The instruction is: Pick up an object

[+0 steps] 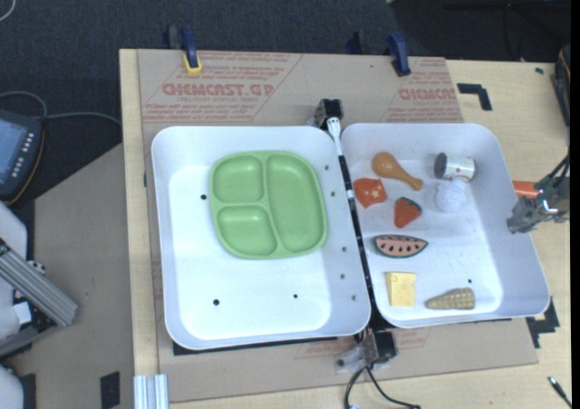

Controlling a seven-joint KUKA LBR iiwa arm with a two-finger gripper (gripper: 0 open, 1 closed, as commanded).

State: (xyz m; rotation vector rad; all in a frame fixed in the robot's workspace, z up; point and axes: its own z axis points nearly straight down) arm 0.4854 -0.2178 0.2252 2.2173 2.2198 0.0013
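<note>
Lying flat in the middle of the left bin (pixel 181 298), a green three-compartment plate (pixel 269 205), nothing else beside it. Left bin and right bin (pixel 507 285) pressed edge to edge on a printed cardboard sheet (pixel 272 85), pinned at its far edge by two blue clamps (pixel 189 46).

Across the seam, in the right bin, every candidate for picking. Nearest the seam, a red pepper-like toy (pixel 369 190); just behind it and to the right, a tan chicken drumstick (pixel 396 170), tilted, thin end towards the right. Just right of the pepper and a little nearer, a red strawberry (pixel 407 211). Below that, a watermelon slice (pixel 401 246) lying flat, then a yellow cheese block (pixel 401 288) close to the near wall. Right of the cheese, a waffle cone (pixel 450 300) on its side. Further back, a silver can (pixel 454 167) on its side, with a pale whitish lump (pixel 449 197) just in front of it, hard to identify against the white floor.

At the far right, over the bin's right rim, the gripper (pixel 530 212), well apart from all the toys and grasping none of them. Released or clenched: cannot tell from this angle.
</note>
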